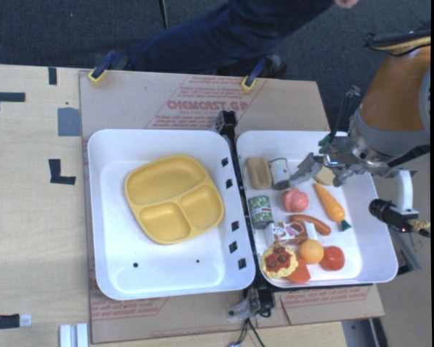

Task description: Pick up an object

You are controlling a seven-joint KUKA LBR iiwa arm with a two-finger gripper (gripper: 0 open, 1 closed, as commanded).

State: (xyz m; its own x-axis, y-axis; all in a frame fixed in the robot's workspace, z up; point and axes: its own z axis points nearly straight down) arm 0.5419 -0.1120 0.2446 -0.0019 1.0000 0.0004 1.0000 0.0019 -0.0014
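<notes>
My gripper (320, 173) hangs low over the back of the right bin (376, 266), its fingers spread open. A small tan piece (325, 176) lies between them, right at the top of an orange carrot (330, 202). One grey finger (302, 172) slants left toward a white can (278, 170). Just in front of the gripper sits a pink round fruit (295, 199). Nothing is lifted off the bin floor.
The right bin also holds a tan bread slice (258, 172), a green can (260, 210), a sausage (309, 223), an orange (311, 251), a tomato (333, 258) and a pizza piece (278, 261). A yellow divided plate (175, 197) lies in the left bin (108, 266). A person stands behind the bench.
</notes>
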